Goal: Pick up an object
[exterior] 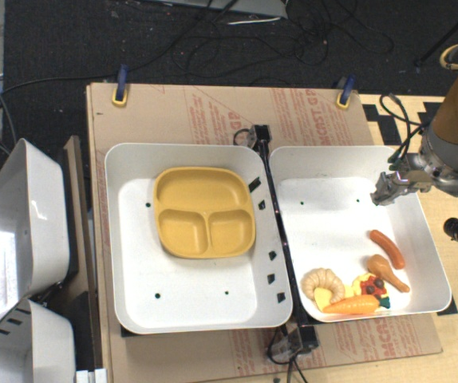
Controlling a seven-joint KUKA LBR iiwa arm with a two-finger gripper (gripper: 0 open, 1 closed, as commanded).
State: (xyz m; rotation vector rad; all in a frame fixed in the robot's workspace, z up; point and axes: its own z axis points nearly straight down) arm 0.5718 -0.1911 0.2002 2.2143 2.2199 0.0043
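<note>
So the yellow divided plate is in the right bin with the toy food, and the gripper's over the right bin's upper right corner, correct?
Not quite. The camera view shows the yellow divided plate lying alone in the left bin. The toy food is in the right bin, and the gripper is indeed over that bin's upper right corner.

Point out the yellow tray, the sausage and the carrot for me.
tray [205,212], camera view, centre divider.
sausage [387,248], camera view, mid-length.
carrot [353,304], camera view, middle of body.
</note>
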